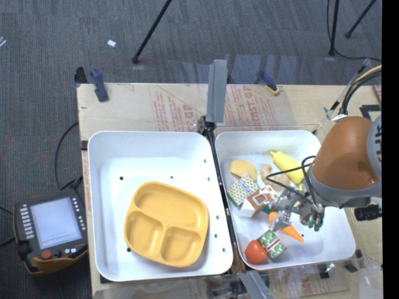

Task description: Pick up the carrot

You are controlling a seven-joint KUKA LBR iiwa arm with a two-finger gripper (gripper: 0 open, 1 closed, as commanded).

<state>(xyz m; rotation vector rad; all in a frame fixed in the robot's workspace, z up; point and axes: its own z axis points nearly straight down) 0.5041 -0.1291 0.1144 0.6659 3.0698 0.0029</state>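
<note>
With the carrot (290, 232) lying in the right bin (340, 245) just beside the green carton (272, 244), the claw (298, 215), whose spread cannot be told, should be centred over it and closed clear of the carton.

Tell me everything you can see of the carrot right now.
The carrot is a small orange cone, smooth and plastic-looking like a toy, lying on its side on the floor of the right bin. Its pointed tip aims toward the view's lower right. Its thick end, near a second orange patch, is partly hidden under the gripper, which sits right above it; whether the gripper touches it is unclear. A small green and red box lies just to its left.
</note>
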